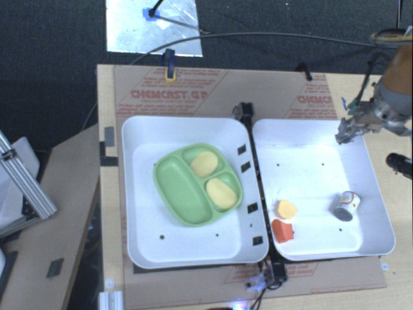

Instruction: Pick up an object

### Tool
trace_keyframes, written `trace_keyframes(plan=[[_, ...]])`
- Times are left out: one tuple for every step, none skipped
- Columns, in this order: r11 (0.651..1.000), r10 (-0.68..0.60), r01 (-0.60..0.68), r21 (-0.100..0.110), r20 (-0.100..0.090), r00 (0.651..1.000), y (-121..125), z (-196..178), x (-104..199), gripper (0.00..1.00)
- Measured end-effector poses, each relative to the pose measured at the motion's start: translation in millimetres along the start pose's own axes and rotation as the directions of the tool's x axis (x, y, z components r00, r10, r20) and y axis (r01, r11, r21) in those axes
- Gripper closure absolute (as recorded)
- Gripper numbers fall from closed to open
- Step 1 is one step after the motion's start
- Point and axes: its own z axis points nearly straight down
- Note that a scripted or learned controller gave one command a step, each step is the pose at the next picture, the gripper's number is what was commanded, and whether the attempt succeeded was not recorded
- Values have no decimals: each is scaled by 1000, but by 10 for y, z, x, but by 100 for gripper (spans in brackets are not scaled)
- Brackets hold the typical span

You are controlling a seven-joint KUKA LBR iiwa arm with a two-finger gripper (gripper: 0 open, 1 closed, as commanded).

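Observation:
In the right bin lie three small things: a yellow-orange piece, a red block just below it, and a small white and grey cup on its side near the right wall. My gripper hangs at the bin's upper right corner, well above and away from all three. Nothing shows between its fingertips.
The left bin holds a green divided plate with two yellow pieces in its small compartments. Black clips line the ridge between the bins. A cable crosses behind the bench.

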Motion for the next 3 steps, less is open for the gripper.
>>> trace_keyframes(plan=[[1000, -3, 3, -2, 1, 1000, 31, -658, -21, 100], [1000, -5, 5, 3, -1, 1000, 41, -715, -21, 100], [1000, -8, 8, 5, -3, 1000, 93, -558, 512, 100]])
